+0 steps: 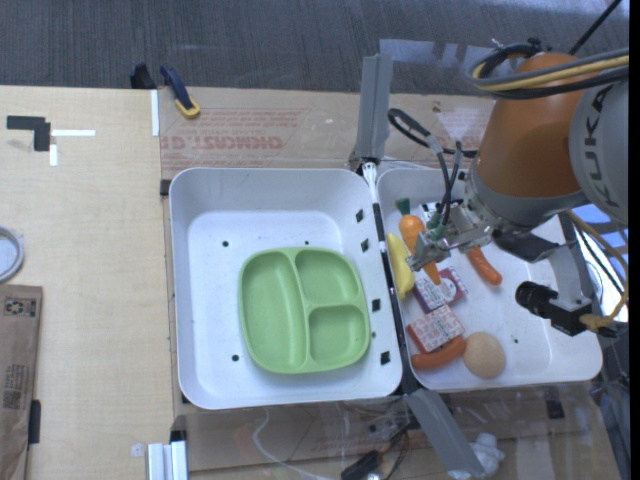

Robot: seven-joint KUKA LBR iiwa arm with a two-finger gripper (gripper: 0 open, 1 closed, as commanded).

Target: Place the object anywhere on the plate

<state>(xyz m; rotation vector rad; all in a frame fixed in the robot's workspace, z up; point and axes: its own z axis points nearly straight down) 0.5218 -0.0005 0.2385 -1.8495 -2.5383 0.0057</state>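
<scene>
plate [303, 310] green, three-part, in left bin [200, 268] | gripper [437, 240] low over right bin [560, 363], grip state cannot tell | just beside it: carrot [410, 230], banana [400, 265], boxes [436, 308], sausage [440, 353], egg-like ball [484, 354]

Upper left of my view: blue-yellow clamp [179, 91] on bench. Left edge: tape roll [8, 255], brown paper bag [18, 353] below it. Cardboard sheet [262, 136] behind bins.
</scene>
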